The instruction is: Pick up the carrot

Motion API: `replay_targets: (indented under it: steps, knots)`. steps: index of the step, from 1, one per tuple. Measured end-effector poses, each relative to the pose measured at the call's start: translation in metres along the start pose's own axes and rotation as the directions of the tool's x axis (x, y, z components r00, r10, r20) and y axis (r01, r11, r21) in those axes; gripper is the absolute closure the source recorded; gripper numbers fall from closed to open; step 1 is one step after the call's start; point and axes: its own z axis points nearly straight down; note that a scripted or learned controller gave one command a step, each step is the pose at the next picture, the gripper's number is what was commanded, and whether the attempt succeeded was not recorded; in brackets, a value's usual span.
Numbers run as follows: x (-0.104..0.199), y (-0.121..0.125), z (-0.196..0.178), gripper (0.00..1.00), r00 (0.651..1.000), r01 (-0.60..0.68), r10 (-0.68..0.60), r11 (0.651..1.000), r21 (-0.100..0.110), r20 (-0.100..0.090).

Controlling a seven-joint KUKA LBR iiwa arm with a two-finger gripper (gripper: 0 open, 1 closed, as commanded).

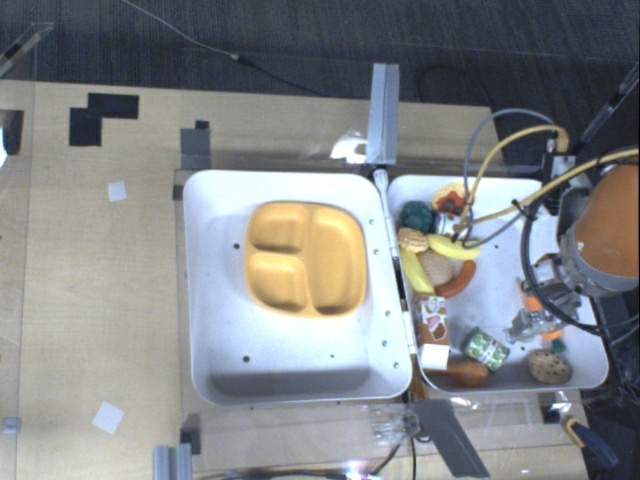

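Carrot (546, 332): I see orange just beside the pincer (535, 320).
Grip: I cannot tell.
Advice: I'd descend slowly, centred.

Grey rounded arm body (585, 253), glossy, with broad orange band (612, 223) above wrist. Yellow hose (500, 158) and black cables (490, 128) loop off arm in wide arcs. Small metallic end effector (532, 320) with silver parts, orange accents, thin dark wires around it. Finger detail too small to resolve.

Bright overhead light, soft shadows, slight blur
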Motion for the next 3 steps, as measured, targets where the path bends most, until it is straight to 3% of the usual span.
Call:
replay_targets:
  steps: [1, 2, 3]
  knots:
    - [-0.001, -0.003, -0.011, 1.0, 1.0, 0.002, -0.002, 1.0, 0.007, 0.0]
    - [-0.06, -0.092, -0.045, 1.0, 1.0, -0.029, 0.029, 1.0, 0.002, 0.003]
    - [0.038, -0.112, 0.029, 1.0, 0.999, -0.048, 0.048, 0.999, -0.008, 0.002]
